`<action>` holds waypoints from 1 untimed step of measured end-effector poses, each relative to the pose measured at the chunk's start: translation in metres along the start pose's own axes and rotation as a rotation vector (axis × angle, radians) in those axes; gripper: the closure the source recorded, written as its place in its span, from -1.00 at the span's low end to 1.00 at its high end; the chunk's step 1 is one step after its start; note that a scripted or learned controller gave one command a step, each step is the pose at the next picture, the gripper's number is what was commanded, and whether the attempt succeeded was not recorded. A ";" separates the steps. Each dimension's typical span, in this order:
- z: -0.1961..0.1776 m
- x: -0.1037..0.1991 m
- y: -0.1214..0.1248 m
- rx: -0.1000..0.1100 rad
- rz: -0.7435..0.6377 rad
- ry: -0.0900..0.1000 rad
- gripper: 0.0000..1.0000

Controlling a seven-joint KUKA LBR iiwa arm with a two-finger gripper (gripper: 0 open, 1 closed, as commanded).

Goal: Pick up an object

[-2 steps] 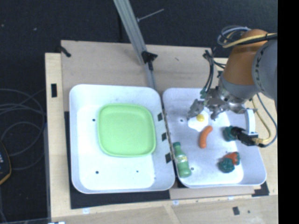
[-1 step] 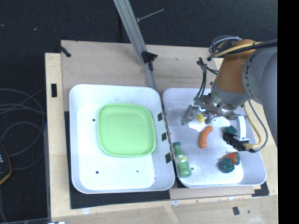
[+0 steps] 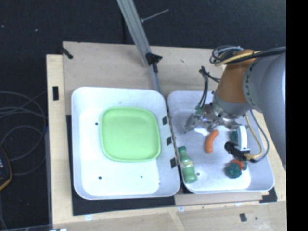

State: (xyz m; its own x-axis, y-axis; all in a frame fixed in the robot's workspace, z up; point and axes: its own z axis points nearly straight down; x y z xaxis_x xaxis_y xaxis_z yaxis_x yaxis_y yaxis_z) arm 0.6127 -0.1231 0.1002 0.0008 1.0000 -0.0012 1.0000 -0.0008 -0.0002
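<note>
My gripper (image 3: 198, 123) hangs low over the upper part of the right bin (image 3: 260, 179), and its fingers look spread with nothing between them. An orange sausage-shaped object (image 3: 211, 141) lies just below and to the right of the fingertips, apart from them. A green bottle (image 3: 186, 165) lies along the right bin's left wall. A teal round object with a red top (image 3: 234, 170) sits in the bin's lower right.
The left bin (image 3: 86, 177) holds a light green square plate (image 3: 130, 134). A grey slanted pole (image 3: 137, 28) rises from behind the bins, near where they meet. The arm's grey body and orange band cover the right bin's upper right corner.
</note>
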 end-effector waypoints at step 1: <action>-0.012 0.000 0.001 -0.004 0.002 0.001 1.00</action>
State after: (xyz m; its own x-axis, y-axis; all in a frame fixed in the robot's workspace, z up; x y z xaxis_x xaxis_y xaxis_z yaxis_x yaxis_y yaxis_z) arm 0.6137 -0.1235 0.1125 0.0024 1.0000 -0.0004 1.0000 -0.0024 0.0039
